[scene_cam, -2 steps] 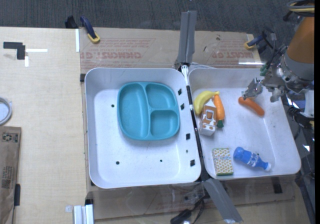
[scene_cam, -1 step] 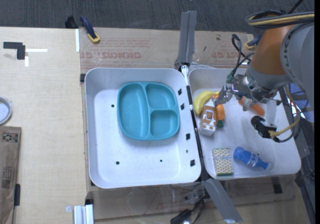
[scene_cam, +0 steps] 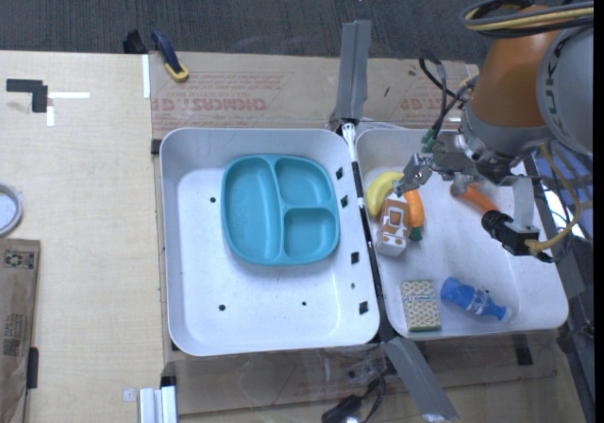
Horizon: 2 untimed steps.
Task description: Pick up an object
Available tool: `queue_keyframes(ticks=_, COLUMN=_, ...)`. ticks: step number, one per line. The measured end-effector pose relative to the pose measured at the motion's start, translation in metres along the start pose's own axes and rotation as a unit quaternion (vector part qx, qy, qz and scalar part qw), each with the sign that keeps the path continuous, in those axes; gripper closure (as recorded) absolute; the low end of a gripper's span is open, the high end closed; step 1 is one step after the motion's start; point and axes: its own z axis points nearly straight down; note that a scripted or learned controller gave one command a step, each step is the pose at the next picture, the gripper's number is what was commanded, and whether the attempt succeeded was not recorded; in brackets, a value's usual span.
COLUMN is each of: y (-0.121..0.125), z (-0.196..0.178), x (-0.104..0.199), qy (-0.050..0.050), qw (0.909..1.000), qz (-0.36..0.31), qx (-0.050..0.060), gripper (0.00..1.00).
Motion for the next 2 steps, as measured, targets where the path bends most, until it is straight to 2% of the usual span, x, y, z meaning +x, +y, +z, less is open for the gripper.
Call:
queue_keyframes(ticks=1, y=0.0114, z=0.0767, x=-0.0398, qy=-0.001, qw=0.9995, qz=-0.028, qx=-0.011, gripper=0.00)
queue_keyframes(ticks=2, y=0.0120, z=0.0676, x=-0.0393, qy=0.001, qw=0.9996, qz=-0.027, qx=-0.011, gripper=1.00)
